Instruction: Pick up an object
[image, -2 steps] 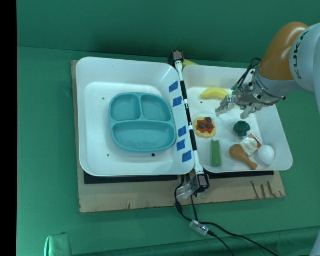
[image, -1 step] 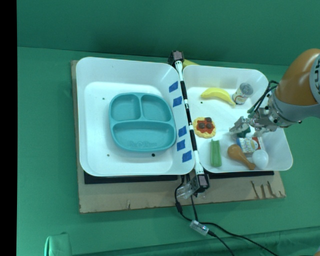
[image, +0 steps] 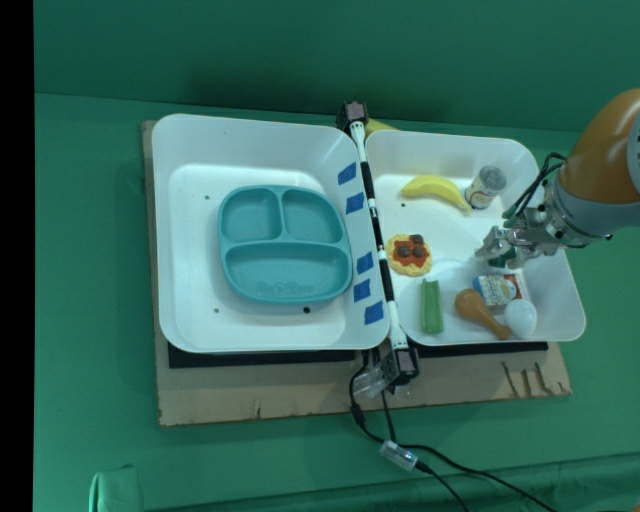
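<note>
The worktop is carrying 2 white bins side by side. The left bin is holding a teal divided plate with 3 compartments. The right bin is holding the loose items, and the arm is reaching in over its right rim.

The tool is hanging low over the right part of that bin, just above a small carton with a red and white label. Whether the tool is released or clenched cannot be told from this slanted look down, and nothing is visibly sitting in its grip.

The main risk is crowding. The carton is touching or nearly touching the brown drumstick toy and the white egg, so a descent slightly off centre is likely to land on 2 things at once, nudge them apart, or close on nothing. The egg, being round and smooth, is looking apt to squirt out or roll toward the bin wall.

The carton, the likely target, is looking small, boxy and light. Farther left, the yellow banana, the pizza-like disc and the green stick are lying well apart. A small jar is standing just right of the banana.
</note>
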